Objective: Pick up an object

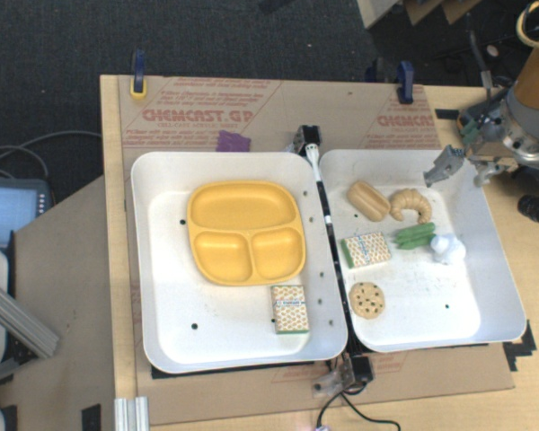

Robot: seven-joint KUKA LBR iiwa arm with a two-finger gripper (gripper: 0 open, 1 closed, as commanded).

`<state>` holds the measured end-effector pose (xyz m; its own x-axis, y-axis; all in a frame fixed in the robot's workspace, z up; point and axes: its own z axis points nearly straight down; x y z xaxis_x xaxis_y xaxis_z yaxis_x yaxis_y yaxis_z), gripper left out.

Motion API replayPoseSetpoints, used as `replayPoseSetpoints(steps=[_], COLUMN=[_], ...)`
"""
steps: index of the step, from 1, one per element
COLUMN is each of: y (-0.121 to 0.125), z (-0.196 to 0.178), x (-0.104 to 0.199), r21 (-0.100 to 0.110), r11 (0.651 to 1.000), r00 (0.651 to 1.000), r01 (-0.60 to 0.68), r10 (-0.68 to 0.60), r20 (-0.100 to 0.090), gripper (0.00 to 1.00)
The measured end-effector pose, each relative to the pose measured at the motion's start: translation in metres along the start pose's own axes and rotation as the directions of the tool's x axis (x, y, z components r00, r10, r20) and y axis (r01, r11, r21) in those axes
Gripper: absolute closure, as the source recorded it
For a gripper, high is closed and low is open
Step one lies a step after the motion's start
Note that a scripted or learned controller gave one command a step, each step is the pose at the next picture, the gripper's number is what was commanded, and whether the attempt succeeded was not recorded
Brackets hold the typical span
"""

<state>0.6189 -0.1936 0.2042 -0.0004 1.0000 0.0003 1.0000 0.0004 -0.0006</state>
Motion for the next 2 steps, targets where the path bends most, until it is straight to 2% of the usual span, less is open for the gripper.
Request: replayPoseSetpoints(steps=[1, 2], y=[-0.013, 0.025], z=[0.126, 0.119], x=[-0.015, -0.01], r21=[0.006, -0.006], r11=[1.0, 1.0], r00=[1.0, 1.0], r01=[0.0, 0.002], r10=[0.0, -0.002], r20=[-0.002, 0.002], gripper=[0.0, 0.0])
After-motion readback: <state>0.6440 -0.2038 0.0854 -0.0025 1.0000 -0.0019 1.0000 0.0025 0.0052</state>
